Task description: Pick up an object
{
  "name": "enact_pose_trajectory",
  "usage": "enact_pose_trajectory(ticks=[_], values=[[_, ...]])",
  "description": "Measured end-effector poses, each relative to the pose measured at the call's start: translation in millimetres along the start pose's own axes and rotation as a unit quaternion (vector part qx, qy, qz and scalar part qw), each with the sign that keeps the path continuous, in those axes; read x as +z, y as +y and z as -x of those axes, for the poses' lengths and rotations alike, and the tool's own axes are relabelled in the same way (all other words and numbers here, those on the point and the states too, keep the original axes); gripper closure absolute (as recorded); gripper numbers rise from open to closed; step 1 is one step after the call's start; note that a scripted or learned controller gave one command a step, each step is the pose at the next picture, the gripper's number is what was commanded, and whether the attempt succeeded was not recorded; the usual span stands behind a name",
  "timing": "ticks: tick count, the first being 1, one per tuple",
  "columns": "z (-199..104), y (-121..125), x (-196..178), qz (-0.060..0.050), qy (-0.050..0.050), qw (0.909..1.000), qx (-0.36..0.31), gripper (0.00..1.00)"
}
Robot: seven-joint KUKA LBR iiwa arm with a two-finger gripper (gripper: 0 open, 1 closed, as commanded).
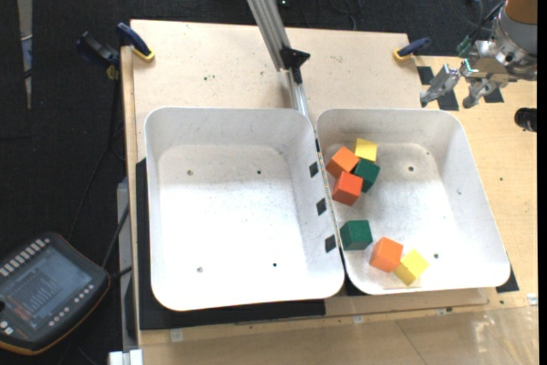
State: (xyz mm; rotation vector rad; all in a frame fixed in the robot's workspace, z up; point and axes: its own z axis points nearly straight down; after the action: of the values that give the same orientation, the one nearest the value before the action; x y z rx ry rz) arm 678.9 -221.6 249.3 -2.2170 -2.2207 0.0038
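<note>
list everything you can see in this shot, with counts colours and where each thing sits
bins: 2, white, side by side on the bench, left bin and right bin
orange blocks: 3, two in a cluster near the right bin's left wall, one near its front
yellow blocks: 2, one at the cluster's top, one beside the front orange block
green blocks: 2, one in the cluster, one by the left wall further forward
clamps: 2, blue and yellow, at the bench's back corners
pendant: 1, grey and orange, floor at lower left
gripper: 1, grey, open, outside the right bin past its back right corner
</note>
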Motion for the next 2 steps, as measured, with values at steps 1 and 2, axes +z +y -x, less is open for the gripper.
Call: enact_pose_trajectory(ticks=[1,2], values=[[0,1,-3,0.002,-0.001,1.0,-0.001,0.0],[-5,3,60,-0.001,0.0,1.0,-0.001,0.0]])
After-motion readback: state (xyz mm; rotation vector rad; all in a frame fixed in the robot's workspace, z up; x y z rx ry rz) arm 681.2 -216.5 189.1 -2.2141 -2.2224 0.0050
